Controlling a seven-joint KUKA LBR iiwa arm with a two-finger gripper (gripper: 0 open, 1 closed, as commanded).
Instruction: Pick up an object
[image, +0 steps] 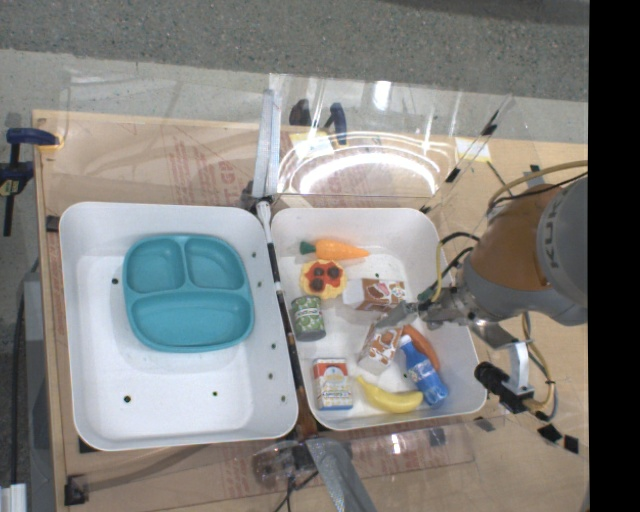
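Your hand (400, 316) hangs low in the right bin (425, 232), over a crinkly snack packet (382, 343) beside the blue bottle (424, 374); its spread can't be told. The packet looks light, soft, slippery: pinch it mid-body.

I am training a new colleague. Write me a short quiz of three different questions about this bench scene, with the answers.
1. True or false: the teal divided plate lies in the left bin.
2. Which object lies nearest the right bin's front edge? A) carrot B) banana C) pizza slice
3. Fill in: the gripper is over the ____ bin.

Key: 1 true; 2 B; 3 right.
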